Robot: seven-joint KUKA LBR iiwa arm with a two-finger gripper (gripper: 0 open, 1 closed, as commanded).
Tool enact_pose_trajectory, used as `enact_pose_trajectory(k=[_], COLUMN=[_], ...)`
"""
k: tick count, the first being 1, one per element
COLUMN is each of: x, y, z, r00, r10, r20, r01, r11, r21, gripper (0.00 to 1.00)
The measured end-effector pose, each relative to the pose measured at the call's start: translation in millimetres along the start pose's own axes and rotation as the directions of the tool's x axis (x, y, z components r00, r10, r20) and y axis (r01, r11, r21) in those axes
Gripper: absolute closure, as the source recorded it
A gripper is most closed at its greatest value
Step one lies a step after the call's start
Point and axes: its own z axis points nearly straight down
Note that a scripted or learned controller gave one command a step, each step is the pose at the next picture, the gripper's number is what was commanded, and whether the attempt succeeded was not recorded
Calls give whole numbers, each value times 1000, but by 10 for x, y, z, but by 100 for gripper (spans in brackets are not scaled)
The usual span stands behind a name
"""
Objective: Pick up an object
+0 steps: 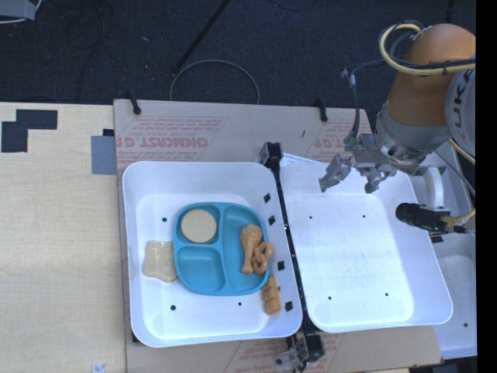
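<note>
Nearest, in the left bin (144, 317), a tan nugget (270, 295) lies just off the blue divided plate (203, 274), which carries a round patty (198, 225) and a knobbly pastry (255, 249); a pale toast piece (160, 261) touches the plate's left edge. Beyond, the cardboard (186, 134) bears red mirrored lettering, not clearly readable. The gripper (356, 174) hovers over the right bin (365, 263)'s far rim, fingers spread, gripping nothing.

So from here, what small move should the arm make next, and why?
Probably travel left across the divider toward the left bin. The hand hovers over the back edge of the right bin, while the pickable items, such as the pretzel on the blue tray, sit in the left one.
</note>
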Motion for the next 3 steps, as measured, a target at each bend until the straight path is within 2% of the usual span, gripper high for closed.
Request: enact_pose_trajectory(k=[1,2,3], x=[-1,-72,-5], y=[20,62,-14], z=[-66,428,928], r00=[1000,1000,1000], r10=[-1,0,2], r20=[1,1,0], r01=[1,0,-2], r11=[1000,1000,1000], r21=[-11,-7,-6], gripper=[0,0,0])
